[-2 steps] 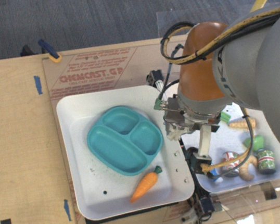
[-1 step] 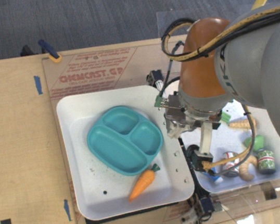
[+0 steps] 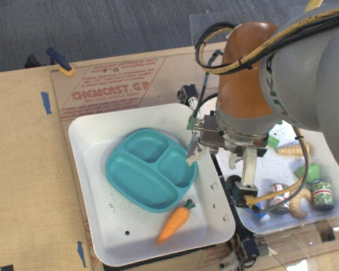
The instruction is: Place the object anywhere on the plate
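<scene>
The arm [image 3: 250, 80] sits highest. Its wrist hangs over the wall between the 2 bins and covers the gripper [image 3: 241, 152], so you can't tell if it's open or holding anything. The plate [image 3: 150, 173] in the left bin [image 3: 101, 206] is bare. The carrot [image 3: 174, 222], likely your object, lies just beside the plate. The pick looks still to do: move over the carrot, align across it, then descend.

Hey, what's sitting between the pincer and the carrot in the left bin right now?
In the camera view, just the teal plate, its lower right corner, then a short bare strip of the left bin floor. Nothing else separates pincer and carrot.
</scene>
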Motion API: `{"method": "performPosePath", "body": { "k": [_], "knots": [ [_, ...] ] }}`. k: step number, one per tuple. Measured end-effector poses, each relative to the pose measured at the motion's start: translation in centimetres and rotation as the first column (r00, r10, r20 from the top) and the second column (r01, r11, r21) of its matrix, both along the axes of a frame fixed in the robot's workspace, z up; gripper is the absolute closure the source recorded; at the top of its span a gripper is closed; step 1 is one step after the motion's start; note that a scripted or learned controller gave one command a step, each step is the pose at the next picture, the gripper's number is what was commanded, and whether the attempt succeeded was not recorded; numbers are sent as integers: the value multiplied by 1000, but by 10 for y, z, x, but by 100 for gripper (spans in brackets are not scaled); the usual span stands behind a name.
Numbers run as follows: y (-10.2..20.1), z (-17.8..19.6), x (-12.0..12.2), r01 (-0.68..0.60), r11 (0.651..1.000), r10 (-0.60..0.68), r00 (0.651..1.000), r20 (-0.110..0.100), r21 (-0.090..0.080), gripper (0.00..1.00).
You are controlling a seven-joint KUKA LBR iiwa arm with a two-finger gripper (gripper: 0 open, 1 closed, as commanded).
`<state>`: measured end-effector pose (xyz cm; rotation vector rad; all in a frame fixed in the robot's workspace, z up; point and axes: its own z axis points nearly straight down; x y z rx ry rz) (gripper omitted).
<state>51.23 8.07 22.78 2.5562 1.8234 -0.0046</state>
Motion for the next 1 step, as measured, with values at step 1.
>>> {"method": "performPosePath", "body": {
  "k": [1],
  "knots": [
    [0, 0, 0, 0, 1000, 0, 1000, 0, 0, 0]
  ]
}}
